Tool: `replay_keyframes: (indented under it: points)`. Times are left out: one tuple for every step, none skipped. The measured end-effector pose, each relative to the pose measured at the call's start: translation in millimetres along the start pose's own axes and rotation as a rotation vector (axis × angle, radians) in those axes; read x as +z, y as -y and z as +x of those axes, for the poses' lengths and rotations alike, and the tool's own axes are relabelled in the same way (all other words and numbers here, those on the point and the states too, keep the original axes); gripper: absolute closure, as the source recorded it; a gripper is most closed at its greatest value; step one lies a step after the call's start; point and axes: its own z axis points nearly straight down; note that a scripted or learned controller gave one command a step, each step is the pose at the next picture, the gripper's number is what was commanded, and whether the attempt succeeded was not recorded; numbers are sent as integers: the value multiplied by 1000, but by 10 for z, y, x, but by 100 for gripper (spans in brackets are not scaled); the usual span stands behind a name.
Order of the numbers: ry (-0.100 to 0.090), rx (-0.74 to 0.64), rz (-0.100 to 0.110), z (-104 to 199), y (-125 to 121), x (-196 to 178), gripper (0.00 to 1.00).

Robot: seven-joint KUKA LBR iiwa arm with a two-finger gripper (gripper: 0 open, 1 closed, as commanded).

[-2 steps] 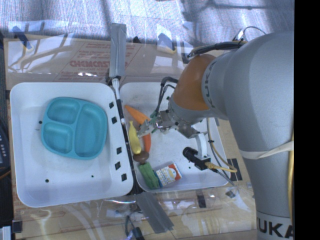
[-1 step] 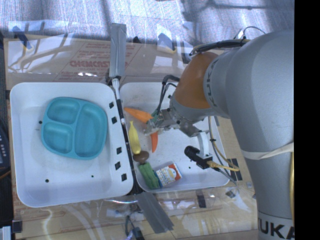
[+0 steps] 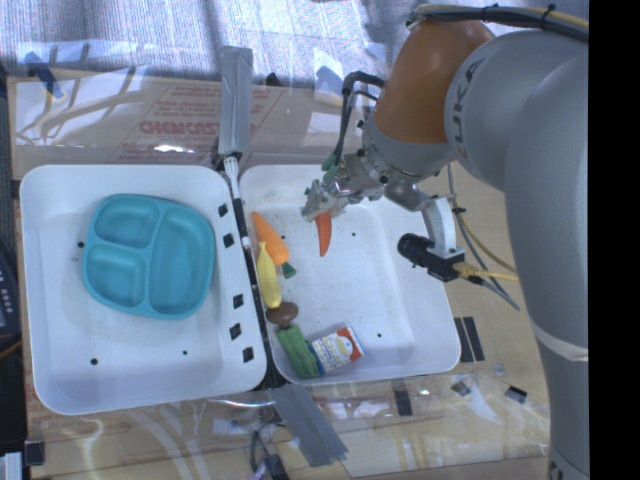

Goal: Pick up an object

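Note:
My gripper (image 3: pixel 323 205) hangs over the upper middle of the right bin (image 3: pixel 400 318). It is shut on the top end of a small orange carrot (image 3: pixel 324 235), which hangs point-down from the fingers above the bin floor. Along that bin's left wall lie a second orange carrot with a green stub (image 3: pixel 268 239), a yellow banana-like piece (image 3: pixel 268 278), a brown rounded piece (image 3: pixel 283 314), a green piece (image 3: pixel 296 350) and a small printed carton (image 3: pixel 337 348).
The left bin (image 3: pixel 60 348) holds a teal divided plate (image 3: pixel 150 255). The grey arm with its orange band (image 3: pixel 430 78) fills the upper right, and a black cable fitting (image 3: pixel 425 253) juts over the right bin's right side.

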Motion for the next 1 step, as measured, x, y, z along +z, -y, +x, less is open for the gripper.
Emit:
replay_keyframes:
  points:
    - [-2, 130, 8, 160, 106, 58, 100]
